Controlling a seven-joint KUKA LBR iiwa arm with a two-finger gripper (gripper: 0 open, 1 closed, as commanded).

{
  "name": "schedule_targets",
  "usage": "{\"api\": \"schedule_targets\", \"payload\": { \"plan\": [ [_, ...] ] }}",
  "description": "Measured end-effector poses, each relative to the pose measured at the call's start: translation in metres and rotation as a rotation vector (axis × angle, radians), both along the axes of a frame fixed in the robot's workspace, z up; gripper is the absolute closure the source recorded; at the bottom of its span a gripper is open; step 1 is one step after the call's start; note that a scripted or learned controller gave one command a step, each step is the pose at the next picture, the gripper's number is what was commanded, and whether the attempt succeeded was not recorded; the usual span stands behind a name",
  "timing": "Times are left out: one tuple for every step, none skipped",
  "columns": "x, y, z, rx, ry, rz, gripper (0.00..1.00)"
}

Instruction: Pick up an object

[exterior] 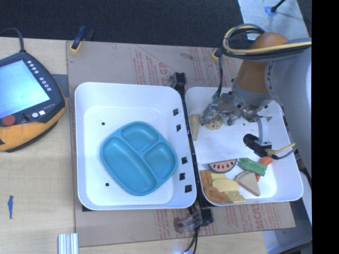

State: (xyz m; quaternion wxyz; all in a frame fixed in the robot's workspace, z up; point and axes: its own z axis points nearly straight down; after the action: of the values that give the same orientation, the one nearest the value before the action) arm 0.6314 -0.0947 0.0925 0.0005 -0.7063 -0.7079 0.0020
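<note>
Two bins, pincer [214, 115] low at right bin's [283, 192] far-left edge, grip state unclear, cookie [214, 124] beneath.

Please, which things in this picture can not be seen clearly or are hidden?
- Gripper: small and blurred in the camera view; what it touches near the cookie is unclear.
- Right bin: the arm covers its far right corner.
- Food pile at the near edge: the pieces overlap, so the lower ones are partly hidden.
- Tablet: cut off by the left edge.
</note>
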Motion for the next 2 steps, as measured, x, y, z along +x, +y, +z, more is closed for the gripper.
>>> {"api": "schedule_targets", "payload": {
  "plan": [
    [0.0170, -0.0008, 0.0002, 0.001, -0.004, 0.004, 0.00],
    [0.0124, -0.0001, 0.0001, 0.001, 0.000, 0.002, 0.00]
  ]
}}
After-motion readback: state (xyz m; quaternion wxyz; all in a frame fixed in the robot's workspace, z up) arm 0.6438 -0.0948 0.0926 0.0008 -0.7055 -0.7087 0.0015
